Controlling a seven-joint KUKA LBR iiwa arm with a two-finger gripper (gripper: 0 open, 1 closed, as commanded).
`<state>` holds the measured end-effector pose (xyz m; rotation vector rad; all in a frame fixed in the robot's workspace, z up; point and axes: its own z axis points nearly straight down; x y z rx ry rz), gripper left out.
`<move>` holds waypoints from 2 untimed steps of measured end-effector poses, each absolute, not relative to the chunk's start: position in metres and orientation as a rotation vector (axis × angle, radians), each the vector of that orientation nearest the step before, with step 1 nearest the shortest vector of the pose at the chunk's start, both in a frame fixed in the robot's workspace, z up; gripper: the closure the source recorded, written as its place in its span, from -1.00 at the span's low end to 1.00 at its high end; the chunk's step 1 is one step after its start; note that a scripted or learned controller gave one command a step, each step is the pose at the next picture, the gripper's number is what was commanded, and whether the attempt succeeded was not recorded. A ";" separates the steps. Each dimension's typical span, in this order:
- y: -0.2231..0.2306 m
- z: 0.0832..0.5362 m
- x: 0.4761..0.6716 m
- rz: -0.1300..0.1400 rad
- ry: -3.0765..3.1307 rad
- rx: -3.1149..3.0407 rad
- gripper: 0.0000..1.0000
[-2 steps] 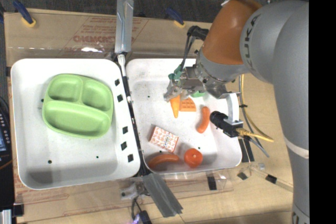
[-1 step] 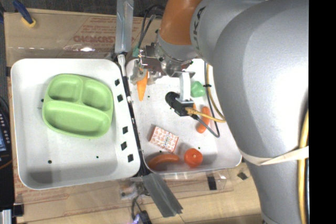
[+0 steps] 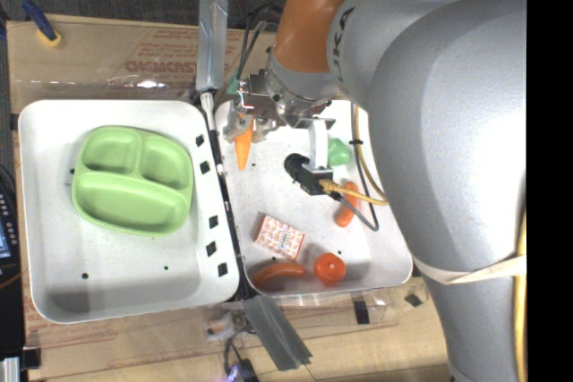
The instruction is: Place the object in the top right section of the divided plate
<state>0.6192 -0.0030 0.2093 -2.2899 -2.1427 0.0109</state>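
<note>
Gripper [image 3: 240, 114] low over the upper-left corner of the right bin [image 3: 394, 275], directly above the blunt end of an orange toy carrot [image 3: 242, 151]; open or closed, cannot tell from this slant, with the wrist housing crowding the spot. Carrot pointing tip-down along the bin floor, just beside the wall shared with the left bin [image 3: 43, 282]. Probably the object meant for the plate, judging by the gripper parked over it. Whether gripped or merely lying beneath, not clear. Green divided plate [image 3: 134, 197] flat in the middle of the left bin, turned a little, with its two small sections on the far side and the top right section [image 3: 167, 159] nearest the shared wall: a short sideways carry from the carrot, which likely explains the approach from this corner. Tight quarters at the pick: bin wall and black clips [image 3: 213, 221] close on one side, a black fitting [image 3: 301, 167] and yellow cable on the other. Lift needed before crossing the raised double rim between the bins. Plenty of open white floor around the plate, so little to bump on arrival apart from the plate's own ridges. Other toys well apart from the carrot: patterned cracker [image 3: 278, 237], round orange fruit [image 3: 329, 267], brown sausage-like piece [image 3: 277, 274] against the near wall, green piece [image 3: 340, 153] half under the arm [image 3: 439, 103]. Tabletop [image 3: 107, 45] beyond the bins covered in printed cardboard.
</note>
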 end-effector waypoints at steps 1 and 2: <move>-0.002 0.218 0.619 0.015 -2.150 -2.281 1.00; -0.002 0.228 0.619 0.017 -2.158 -2.274 1.00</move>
